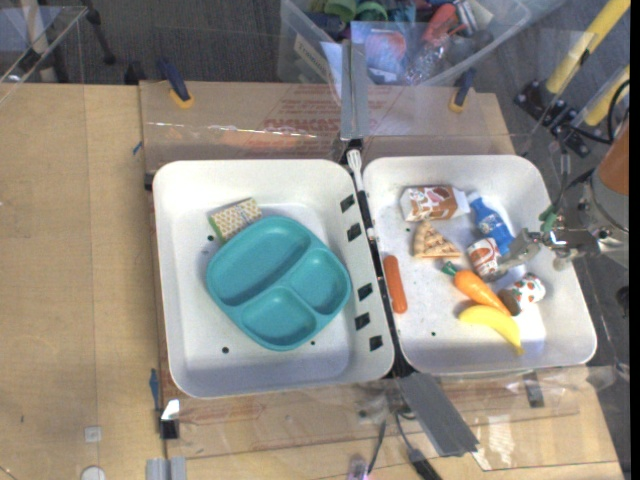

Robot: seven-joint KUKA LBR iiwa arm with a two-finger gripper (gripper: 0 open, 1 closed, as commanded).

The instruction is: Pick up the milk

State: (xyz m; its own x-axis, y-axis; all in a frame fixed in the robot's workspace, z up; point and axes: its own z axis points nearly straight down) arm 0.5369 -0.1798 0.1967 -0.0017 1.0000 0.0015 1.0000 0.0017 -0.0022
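Observation:
The milk looks like the small blue and white carton (490,218), lying on its side in the upper right of the right bin (455,168). A brown and white carton (430,203) lies to its left. My gripper (524,250) reaches in from the right edge, low over the bin. It sits just right of a red and white can (484,258) and slightly below and right of the blue carton. Nothing is visibly held.
The right bin also holds a waffle wedge (435,240), a carrot (477,288), a banana (492,325), a small round red and white toy (528,290) and a red sausage (396,284). The left bin (180,298) bears a teal divided plate (277,281) and a small green box (234,218).

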